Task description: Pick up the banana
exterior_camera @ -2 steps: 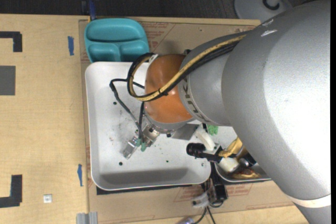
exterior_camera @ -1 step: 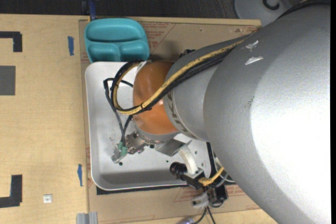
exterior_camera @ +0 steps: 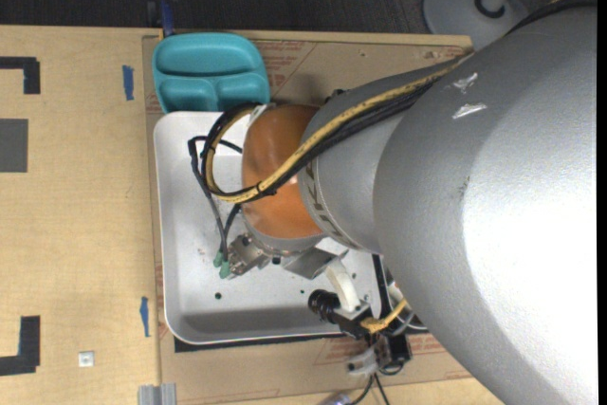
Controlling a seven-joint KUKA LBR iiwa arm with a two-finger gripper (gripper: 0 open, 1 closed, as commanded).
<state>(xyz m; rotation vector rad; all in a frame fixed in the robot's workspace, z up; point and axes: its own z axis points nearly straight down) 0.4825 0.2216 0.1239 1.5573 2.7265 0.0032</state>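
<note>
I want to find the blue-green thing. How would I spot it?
Find the white bin under the big grey arm. At its far edge, beside the arm's orange band, sits a teal plastic tray. It is the only blue-green thing, rounded, with two hollows.

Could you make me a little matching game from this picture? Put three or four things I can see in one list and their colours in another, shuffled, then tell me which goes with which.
Things:
1. Moulded plastic tray at the bin's far end
2. Shallow bin under the arm
3. Wide band round the arm above the wrist
4. Flat bench top to the picture's left

Colours:
A. Orange
B. Tan
C. Teal
D. White

Pairs: 1-C, 2-D, 3-A, 4-B.
</note>
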